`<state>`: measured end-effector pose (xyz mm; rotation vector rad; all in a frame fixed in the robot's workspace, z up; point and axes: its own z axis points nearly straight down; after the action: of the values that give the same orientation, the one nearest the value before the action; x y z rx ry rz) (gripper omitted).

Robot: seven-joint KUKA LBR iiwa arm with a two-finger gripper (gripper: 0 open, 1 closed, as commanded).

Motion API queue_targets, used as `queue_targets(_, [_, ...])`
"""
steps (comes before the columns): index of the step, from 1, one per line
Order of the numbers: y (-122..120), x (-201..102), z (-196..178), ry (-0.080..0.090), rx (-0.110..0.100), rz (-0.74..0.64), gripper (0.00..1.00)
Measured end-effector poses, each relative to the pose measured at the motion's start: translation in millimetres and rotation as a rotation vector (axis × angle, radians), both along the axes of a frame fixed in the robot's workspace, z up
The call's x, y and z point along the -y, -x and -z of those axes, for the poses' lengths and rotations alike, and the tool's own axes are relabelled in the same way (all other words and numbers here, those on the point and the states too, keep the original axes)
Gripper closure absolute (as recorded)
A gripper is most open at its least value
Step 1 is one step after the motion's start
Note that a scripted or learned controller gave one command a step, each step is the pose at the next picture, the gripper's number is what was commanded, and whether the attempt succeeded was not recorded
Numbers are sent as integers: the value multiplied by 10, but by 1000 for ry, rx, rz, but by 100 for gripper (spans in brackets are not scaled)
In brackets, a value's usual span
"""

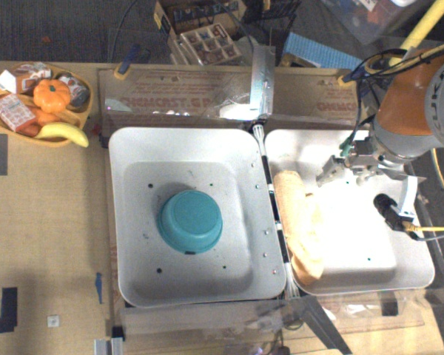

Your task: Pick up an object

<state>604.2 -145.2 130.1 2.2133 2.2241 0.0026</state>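
Nothing is picked up yet: the gripper (pixel 339 170) hangs over the right bin (pixel 370 268) near its back edge, whether spread or pressed together I cannot tell, the bread loaf (pixel 297 228) lying untouched along its left wall.

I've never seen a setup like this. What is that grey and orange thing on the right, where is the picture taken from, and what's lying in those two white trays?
The camera sits above a bench and looks down at a slant. The grey machine with the orange band is a robot arm reaching in from the right; its job is to pick up an object. Its gripper hangs over the right bin, and I can see nothing held in it. In that bin a long tan object, rather like a bread loaf, lies along the left wall. The left bin holds a teal bowl, which looks turned upside down. At the far left a basket of toy food stands on the bench.
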Motion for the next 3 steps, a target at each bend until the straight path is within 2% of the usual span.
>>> queue_targets(1, [340, -517, 346, -2, -2, -41, 0])
queue_targets(2, [245, -481, 381, 1, 9, -298, 0])
queue_targets(3, [436, -854, -549, 0, -2, -227, 0])
